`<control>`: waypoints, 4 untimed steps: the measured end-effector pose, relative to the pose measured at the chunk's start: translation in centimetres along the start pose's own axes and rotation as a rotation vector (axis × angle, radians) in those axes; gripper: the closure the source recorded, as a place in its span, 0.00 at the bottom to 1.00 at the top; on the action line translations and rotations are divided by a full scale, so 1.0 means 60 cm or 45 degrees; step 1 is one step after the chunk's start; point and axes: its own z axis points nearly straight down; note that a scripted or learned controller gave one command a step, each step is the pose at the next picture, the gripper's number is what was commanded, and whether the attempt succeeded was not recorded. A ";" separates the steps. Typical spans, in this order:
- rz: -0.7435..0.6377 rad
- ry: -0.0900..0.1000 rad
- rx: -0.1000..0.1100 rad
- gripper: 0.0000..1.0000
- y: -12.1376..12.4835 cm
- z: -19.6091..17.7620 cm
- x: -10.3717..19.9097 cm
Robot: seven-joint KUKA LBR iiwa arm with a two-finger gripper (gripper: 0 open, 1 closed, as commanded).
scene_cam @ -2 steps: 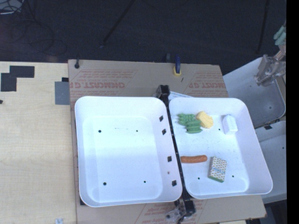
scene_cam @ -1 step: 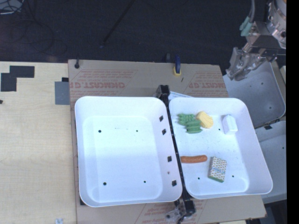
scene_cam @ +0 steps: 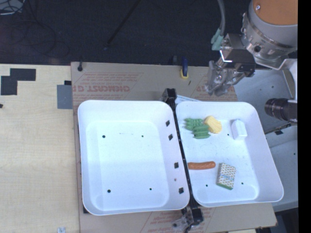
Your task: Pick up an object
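The tool [scene_cam: 219,84] was seen up above the far rim of the right bin [scene_cam: 265,144], hung over the brown board [scene_cam: 126,84] rather than over the bin itself, and nothing was gripped in it. Whether it was apart or together honestly couldn't be told, since the metal bits were all blurred together at that angle. Behind it the grey arm with its orange band [scene_cam: 274,6] was parked in the upper right corner. Just below the tool, near the back of the right bin, a green leafy-looking thing [scene_cam: 197,128] was laid touching a small yellow piece [scene_cam: 213,124], and a little white block [scene_cam: 238,129] was set a bit apart from them toward the right wall, pretty hard to spot against the white plastic. Further toward the front, an orange sausage-shaped item [scene_cam: 201,166] was stretched out near the divider side, with a small patterned green-and-tan packet [scene_cam: 226,175] placed just beside it on the right, tilted a bit. The left bin [scene_cam: 90,115] was sat right next to it, joined along the black clips in the middle. Both bins were rested on the board, and pale wood bench [scene_cam: 34,154] was spread out to the left.
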 end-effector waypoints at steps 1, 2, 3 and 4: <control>0.005 -0.002 -0.002 1.00 0.011 0.001 0.080; 0.013 -0.009 0.022 1.00 -0.052 0.302 0.100; 0.009 0.004 -0.022 1.00 -0.031 0.056 0.144; 0.018 -0.008 0.007 1.00 0.154 0.304 0.096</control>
